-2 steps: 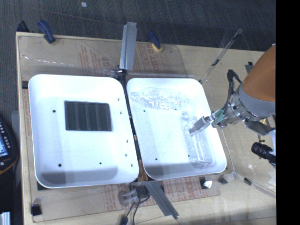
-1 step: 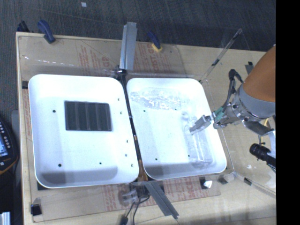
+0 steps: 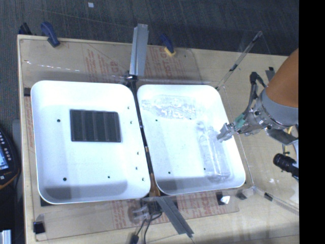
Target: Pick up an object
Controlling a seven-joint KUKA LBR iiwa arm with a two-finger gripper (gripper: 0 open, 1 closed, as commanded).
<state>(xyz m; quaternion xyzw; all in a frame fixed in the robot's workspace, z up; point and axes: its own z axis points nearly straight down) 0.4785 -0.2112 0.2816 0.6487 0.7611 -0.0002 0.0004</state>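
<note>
A dark grey ribbed rectangular block [image 3: 95, 125] lies flat in the left bin [image 3: 45, 177]. In the right bin [image 3: 172, 182] a clear plastic bottle [image 3: 213, 155] lies lengthwise along the right wall. A crinkled clear plastic piece [image 3: 170, 107] rests near that bin's far wall. My gripper [image 3: 225, 132] hangs over the right bin's right rim, just above the upper end of the bottle. I see nothing held in it.
A metal bar [image 3: 138, 50] stands at the back between the bins, and a thin divider [image 3: 143, 139] runs between them. Blue clamps [image 3: 51, 34] hold the board's far edge. A clear panel [image 3: 241, 60] rises at the right.
</note>
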